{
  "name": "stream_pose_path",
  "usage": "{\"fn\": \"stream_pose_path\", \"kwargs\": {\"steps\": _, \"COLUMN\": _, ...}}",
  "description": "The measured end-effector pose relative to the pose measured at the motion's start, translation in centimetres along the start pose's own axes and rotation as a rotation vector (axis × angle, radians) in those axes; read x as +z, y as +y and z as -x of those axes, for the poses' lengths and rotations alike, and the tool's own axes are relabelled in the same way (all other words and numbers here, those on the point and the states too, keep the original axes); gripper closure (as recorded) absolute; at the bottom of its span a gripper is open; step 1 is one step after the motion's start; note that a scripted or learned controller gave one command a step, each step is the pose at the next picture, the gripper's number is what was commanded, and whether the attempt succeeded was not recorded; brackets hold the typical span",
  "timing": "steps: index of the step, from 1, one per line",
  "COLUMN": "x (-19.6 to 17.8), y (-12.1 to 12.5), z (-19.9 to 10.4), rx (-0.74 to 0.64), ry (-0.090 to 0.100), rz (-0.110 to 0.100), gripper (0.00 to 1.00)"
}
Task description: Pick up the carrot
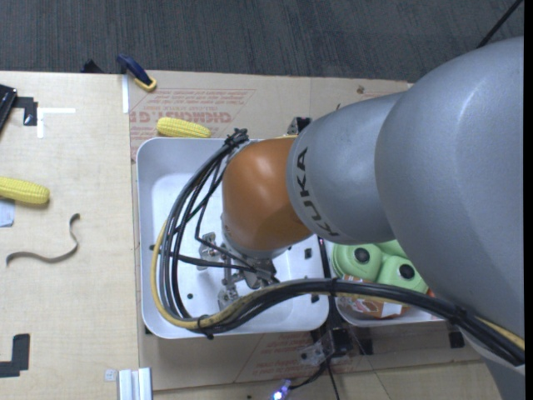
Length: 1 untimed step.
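- Left bin (154, 223): the arm (400, 182) hangs over most of it; black cables (179, 215) loop across its left half, leaving a bare strip of floor along the far-left wall.
- Right bin (391, 315): green objects (379, 263) and an orange packet (375, 307) crowd the visible part, beneath the arm.
- Tabletop (67, 307) left of the bins: largely open; a corn cob (23, 192) and a thin curved strip (46, 252) lie there.
- Far of the left bin: a second corn cob (181, 127) just beside the rim.
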State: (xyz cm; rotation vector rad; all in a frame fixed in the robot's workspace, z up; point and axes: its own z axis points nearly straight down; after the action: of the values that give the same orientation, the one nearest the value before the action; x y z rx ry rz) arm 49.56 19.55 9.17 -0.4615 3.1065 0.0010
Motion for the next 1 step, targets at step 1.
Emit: {"fn": "stream_pose_path", "kwargs": {"steps": 1, "x": -0.92, "y": -0.12, "z": 0.12, "rx": -0.001, "ry": -0.003, "rz": -0.002, "gripper": 1.0}}
